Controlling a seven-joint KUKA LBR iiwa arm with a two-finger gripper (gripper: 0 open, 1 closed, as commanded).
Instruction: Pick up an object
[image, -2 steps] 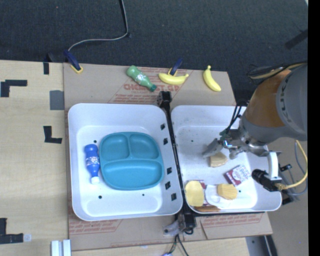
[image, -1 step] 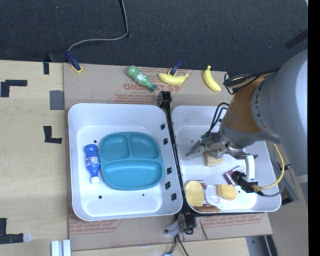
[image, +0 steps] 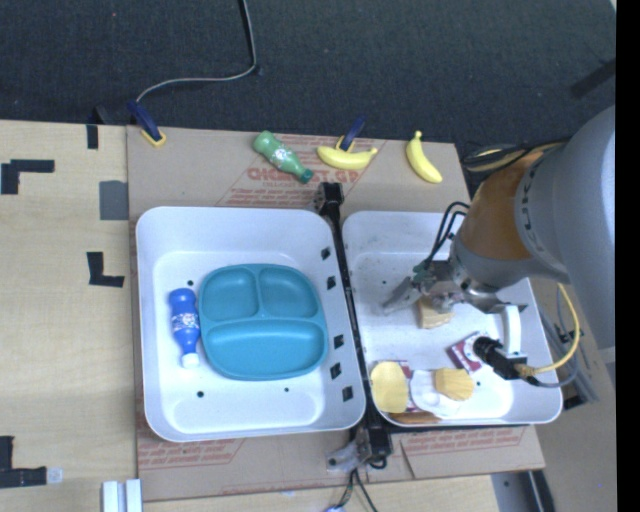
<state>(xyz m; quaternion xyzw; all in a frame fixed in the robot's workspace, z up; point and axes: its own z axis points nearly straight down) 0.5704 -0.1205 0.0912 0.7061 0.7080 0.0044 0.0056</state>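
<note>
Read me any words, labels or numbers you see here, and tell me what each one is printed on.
Nothing can be read for certain.
Red print on the cardboard sheet above the bins: too blurred to read.
Red print on the cardboard's front edge: too small.
White label on the blue bottle: no letters legible.
Label on the green bottle: too small.

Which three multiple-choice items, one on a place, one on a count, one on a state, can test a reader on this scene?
1. Where does the teal divided plastic plate lie?
A. left white bin
B. right white bin
C. on the cardboard

2. How many yellow bananas lie above the bins?
A. one
B. two
C. four

3. How does the small blue bottle rest?
A. upright
B. on its side
C. on the plate

Answers: 1 A, the left bin's walls surround it. 2 B, one banana and another. 3 B, it lies flat beside the plate.
</note>
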